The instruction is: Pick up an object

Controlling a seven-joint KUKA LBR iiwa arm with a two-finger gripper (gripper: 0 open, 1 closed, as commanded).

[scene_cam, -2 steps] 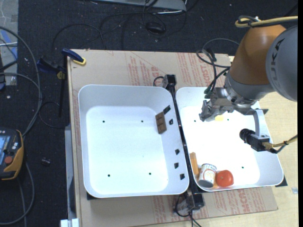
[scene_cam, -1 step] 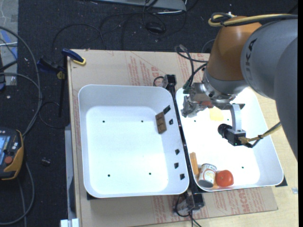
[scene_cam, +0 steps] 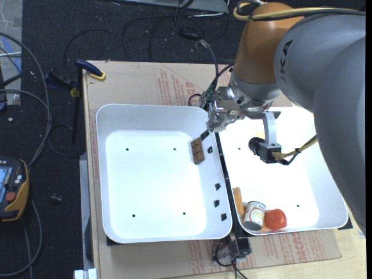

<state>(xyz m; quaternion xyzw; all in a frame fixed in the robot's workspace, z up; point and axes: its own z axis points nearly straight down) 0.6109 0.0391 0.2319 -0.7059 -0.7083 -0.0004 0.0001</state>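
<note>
Gripper [scene_cam: 216,122] sits low over the line where the two bins meet, at about 12 o'clock from the middle of the bench, and the big grey arm [scene_cam: 325,57] with its orange band [scene_cam: 261,45] comes in from 3 o'clock. I cannot tell how the gripper is set or whether it has hold of anything, because the wrist hides it from above. A small brown block [scene_cam: 197,151] shows just below it, at about 7 o'clock from the gripper, up against the right wall of the left bin [scene_cam: 116,156]. It may hang from the gripper or only lean on the wall; I cannot tell which. My guess is that the arm is here because it is going for this block. The other things lie well apart from it, all huddled in the right bin [scene_cam: 325,208] at 5 o'clock: a little can [scene_cam: 253,213] on its side, a red ball-like thing [scene_cam: 276,218] touching it, and an orange stick [scene_cam: 238,201] along the wall. They rest down there most likely because the bin floor slopes to that corner. A black part on a cable [scene_cam: 263,149] dangles from the wrist over the right bin.
</note>
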